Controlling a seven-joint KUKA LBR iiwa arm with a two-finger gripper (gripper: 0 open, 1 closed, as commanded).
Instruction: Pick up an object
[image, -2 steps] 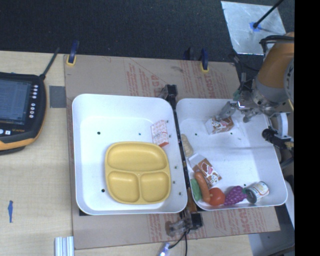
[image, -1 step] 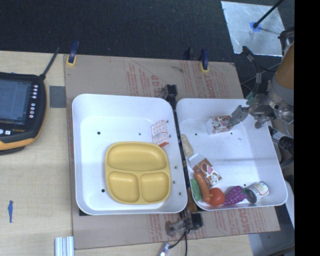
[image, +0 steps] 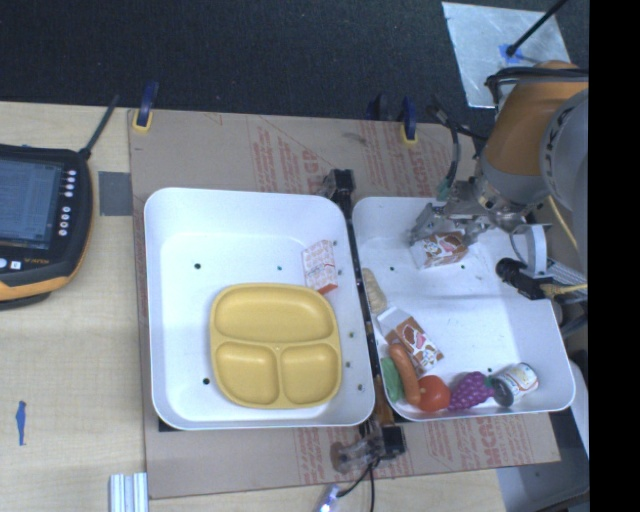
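Packet (image: 443, 250) sits under our gripper (image: 440, 232); whether it's clamped we cannot tell, so we should lift slowly.

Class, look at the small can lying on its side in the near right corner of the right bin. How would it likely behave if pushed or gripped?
The small can lies on its side, so a push would probably roll it. It looks rigid, so it should hold its shape when gripped. Its rounded wall may slip between flat fingers.
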